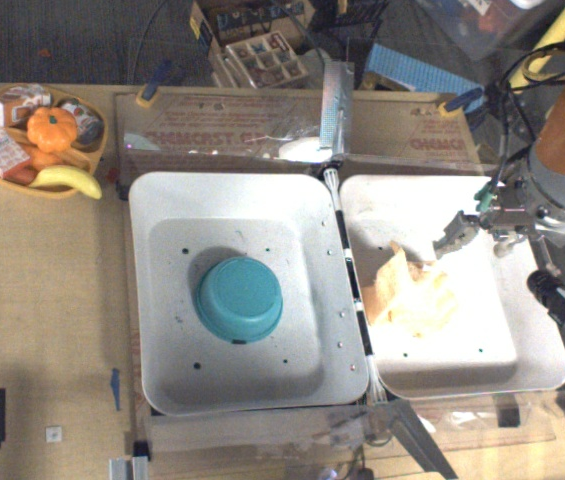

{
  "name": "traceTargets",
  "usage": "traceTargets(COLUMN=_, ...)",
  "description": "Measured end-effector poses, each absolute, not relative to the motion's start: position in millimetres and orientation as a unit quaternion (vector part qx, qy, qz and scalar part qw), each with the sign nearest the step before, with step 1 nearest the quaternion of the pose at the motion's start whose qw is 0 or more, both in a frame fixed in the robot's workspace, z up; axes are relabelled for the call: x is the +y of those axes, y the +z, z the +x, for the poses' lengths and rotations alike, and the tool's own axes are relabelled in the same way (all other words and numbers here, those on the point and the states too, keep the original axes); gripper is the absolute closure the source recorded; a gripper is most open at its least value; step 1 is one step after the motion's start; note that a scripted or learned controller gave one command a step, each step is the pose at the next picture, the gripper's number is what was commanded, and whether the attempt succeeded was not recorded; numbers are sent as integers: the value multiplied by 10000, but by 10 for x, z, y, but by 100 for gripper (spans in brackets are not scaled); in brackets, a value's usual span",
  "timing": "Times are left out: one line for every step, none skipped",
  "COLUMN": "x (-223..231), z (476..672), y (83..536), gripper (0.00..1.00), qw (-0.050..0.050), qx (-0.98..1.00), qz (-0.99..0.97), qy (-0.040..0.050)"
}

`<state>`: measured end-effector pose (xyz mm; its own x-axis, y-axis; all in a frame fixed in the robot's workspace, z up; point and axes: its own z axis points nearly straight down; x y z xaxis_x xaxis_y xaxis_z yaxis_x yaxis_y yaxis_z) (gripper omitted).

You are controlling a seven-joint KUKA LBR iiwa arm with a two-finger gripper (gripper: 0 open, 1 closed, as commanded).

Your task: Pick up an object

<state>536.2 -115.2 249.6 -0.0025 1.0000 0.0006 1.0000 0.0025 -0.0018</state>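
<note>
A teal bowl (240,299) lies upside down in the middle of the left white bin (162,208). A crumpled pale yellow and orange cloth-like object (412,293) rests in the right white bin (532,358), near its left wall. My gripper (479,241) hangs over the upper right part of the right bin, up and to the right of the yellow object. It is open, with nothing between its fingers. One fingertip (450,238) points toward the top edge of the yellow object, without visible contact.
A cardboard wall (232,133) runs behind both bins. A basket of toy food (37,148) stands on the bench at the far left. Cables and boxes lie beyond the bench at the top.
</note>
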Motion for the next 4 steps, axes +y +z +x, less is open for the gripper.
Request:
traceTargets(x=-1027, z=5647, y=1351, gripper=0, qw=2, qx=-7099, qz=-7043, qy=1)
traceTargets(x=-1097, z=5797, y=906, gripper=0, qw=-23, qx=-7623, qz=-6472, qy=-34)
traceTargets(x=-1032, z=5631, y=912, gripper=0, qw=-56, qx=-7722, qz=-6354, qy=-37)
traceTargets(x=-1041, z=5641, y=1021, gripper=100, qw=-71, qx=-7710, qz=-6368, qy=-58)
